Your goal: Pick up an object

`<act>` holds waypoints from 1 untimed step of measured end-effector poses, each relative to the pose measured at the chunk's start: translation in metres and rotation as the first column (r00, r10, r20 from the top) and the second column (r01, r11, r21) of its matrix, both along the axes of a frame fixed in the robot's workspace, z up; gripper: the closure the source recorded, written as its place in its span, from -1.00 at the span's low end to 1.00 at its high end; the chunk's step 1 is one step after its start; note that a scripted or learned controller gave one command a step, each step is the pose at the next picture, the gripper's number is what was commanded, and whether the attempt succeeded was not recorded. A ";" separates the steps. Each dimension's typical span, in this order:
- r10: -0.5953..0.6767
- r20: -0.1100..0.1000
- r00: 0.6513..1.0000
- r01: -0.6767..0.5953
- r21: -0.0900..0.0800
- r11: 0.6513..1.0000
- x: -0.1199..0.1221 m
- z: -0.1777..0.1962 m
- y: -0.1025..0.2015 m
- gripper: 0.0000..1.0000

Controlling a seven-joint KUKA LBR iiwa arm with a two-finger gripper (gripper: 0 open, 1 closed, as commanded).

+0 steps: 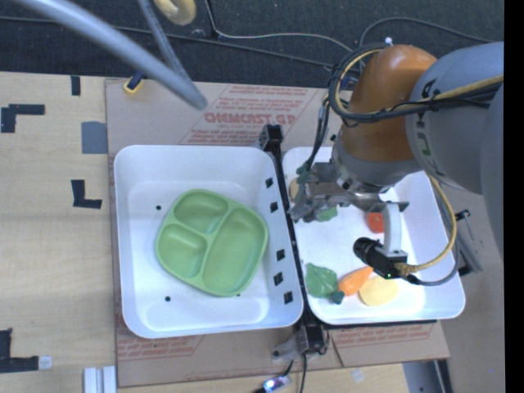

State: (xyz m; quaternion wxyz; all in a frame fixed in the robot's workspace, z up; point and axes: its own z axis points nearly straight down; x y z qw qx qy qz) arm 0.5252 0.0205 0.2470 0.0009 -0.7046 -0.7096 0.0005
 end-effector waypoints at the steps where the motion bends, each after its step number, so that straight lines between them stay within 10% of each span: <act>1: -0.001 0.000 1.000 0.001 0.000 1.000 0.000 -0.005 0.049 1.00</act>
